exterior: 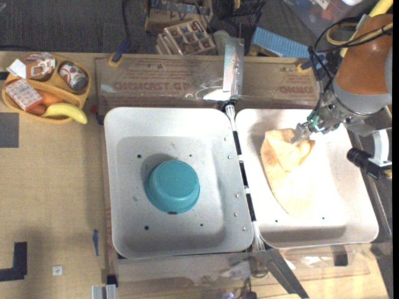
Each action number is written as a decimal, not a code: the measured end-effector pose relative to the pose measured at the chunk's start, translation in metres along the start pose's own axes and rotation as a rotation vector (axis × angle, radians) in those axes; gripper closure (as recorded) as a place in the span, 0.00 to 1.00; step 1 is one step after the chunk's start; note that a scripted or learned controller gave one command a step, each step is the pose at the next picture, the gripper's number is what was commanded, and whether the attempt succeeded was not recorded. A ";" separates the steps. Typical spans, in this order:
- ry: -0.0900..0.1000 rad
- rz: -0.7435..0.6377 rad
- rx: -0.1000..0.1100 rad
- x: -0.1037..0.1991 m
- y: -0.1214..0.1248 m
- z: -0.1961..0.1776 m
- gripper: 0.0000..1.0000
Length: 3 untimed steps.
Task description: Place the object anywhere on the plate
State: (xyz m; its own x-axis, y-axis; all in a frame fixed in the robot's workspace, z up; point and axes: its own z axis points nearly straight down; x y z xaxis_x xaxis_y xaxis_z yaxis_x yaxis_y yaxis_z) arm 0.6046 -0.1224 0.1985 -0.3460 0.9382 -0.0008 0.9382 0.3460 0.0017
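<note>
A teal round plate (174, 185) sits in the middle of the left bin (124, 129). A tan, floppy cloth-like object (283, 161) lies in the right bin (355, 223), its upper part bunched and pulled up toward the right. My gripper (307, 131) is at that raised upper corner, shut on the edge of the tan object. The lower part of the object still trails flat on the bin floor. The grey and orange arm (368, 61) comes in from the upper right.
A ridge between the two bins (240, 167) separates the object from the plate. A yellow tray with a banana and toy food (47, 95) lies at the far left. Cardboard and clutter (187, 80) stand behind the bins.
</note>
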 end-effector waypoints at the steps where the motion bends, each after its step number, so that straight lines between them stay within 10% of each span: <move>1: -0.002 0.003 0.000 -0.003 0.000 -0.026 1.00; 3: 0.003 -0.791 0.001 0.096 0.006 -0.024 1.00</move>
State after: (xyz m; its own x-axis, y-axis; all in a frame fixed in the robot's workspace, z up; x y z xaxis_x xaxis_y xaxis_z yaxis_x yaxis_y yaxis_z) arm 0.5771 -0.0305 0.2221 -0.9105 0.4135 0.0010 0.4135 0.9105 0.0009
